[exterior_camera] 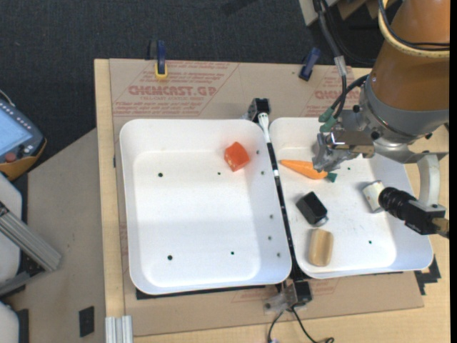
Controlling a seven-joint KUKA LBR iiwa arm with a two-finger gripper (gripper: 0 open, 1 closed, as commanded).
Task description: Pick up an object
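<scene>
Toy carrot (300, 167): orange, tapered and smooth, lying flat in the far-left part of the right bin (357, 224). Its pointed tip faces the divide between the bins, and a bit of green shows at the thick end.

Gripper (326, 157): grey metal, down over the carrot's thick end, close to it or touching it. Cannot tell from this angle whether it is open or closed, or whether it has the carrot.

The arm (410, 84) comes in from the right, grey with a glossy orange band above the wrist.

Same bin, nearer the camera:
- Black block (312, 207), small, matte and boxy, set at a skew, apart from the carrot.
- Tan cylinder (320, 247), short and wood-coloured, lying on its side near the front wall, just beyond the block.

Left bin (193, 227): shallow white plastic with rounded corners and a few small dark dots across the floor. An orange cube (237, 156) with softened edges sits alone toward the far right corner.

Both bins rest on a brown cardboard sheet (178, 84) printed with red lettering. Two blue clamps (161, 54) (310, 61) sit on its far edge.
</scene>
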